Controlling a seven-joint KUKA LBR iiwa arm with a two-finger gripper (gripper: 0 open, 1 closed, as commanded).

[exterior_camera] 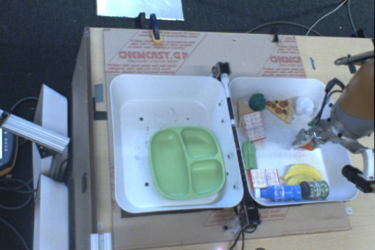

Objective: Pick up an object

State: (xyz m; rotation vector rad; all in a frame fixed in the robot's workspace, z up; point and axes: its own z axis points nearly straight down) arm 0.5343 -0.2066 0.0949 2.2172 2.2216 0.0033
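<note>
Gripper (306,139) just above yellow banana (303,173).

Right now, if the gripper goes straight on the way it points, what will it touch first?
The gripper points down-left into the right bin. It would probably meet the bin's bare white floor first; depth is unclear.

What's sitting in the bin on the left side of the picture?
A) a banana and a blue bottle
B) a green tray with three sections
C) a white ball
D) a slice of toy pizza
B: the green tray with three sections lies in the left bin, while the banana, blue bottle and pizza slice lie in the right bin.
</note>
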